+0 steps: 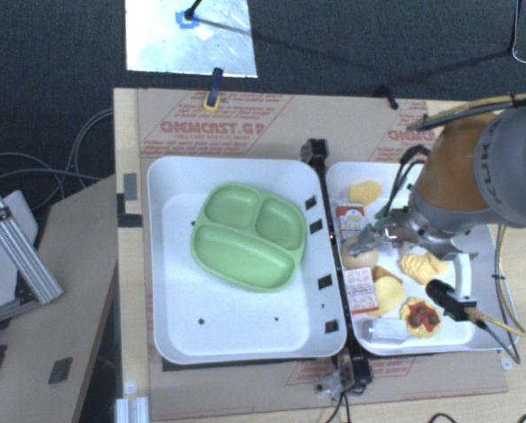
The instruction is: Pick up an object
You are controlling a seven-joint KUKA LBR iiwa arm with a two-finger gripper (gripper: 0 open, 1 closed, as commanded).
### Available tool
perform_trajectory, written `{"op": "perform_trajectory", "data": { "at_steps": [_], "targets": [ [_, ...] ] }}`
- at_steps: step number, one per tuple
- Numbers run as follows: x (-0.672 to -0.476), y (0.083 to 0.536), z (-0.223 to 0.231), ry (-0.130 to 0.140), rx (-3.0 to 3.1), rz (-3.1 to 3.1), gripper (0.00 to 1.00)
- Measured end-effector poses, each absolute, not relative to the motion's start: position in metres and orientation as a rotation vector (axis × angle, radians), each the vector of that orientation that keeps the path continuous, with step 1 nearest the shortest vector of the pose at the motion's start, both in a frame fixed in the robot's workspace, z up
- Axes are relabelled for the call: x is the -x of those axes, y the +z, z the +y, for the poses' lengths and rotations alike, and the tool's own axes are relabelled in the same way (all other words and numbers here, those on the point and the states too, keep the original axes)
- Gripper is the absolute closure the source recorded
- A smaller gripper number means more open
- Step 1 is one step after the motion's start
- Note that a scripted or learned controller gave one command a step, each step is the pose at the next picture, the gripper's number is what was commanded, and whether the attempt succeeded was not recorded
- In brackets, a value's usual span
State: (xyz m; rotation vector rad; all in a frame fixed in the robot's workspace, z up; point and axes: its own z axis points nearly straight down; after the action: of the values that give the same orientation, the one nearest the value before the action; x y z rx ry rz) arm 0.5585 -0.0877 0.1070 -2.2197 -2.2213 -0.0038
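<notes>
My gripper (369, 235) hangs low over the left part of the right bin (483, 346), reaching in from the right. Directly beneath its tip lies a tan bun-like piece (360, 256). A red and white carton (351, 214) sits just behind the tip, and a yellow food piece (365, 190) lies further back. To the right of the tip is a wavy yellow piece (421, 264). Toward the front lie a red and white packet (359, 287), a yellow wedge (391, 294), a red-topped pizza piece (421, 316) and a small white item (388, 329).
The left bin (174, 324) holds a green divided plate (249, 236). A black divider with clips (326, 236) runs between the two bins. The grey and orange arm (474, 174) covers the right bin's back right corner. Cables (500, 320) trail along the right rim.
</notes>
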Motion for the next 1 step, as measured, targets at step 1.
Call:
{"op": "perform_trajectory", "data": {
  "at_steps": [1],
  "targets": [
    [-0.5636,0.0914,-0.0857,-0.017,2.221,-2.227,0.00]
  ]
}}
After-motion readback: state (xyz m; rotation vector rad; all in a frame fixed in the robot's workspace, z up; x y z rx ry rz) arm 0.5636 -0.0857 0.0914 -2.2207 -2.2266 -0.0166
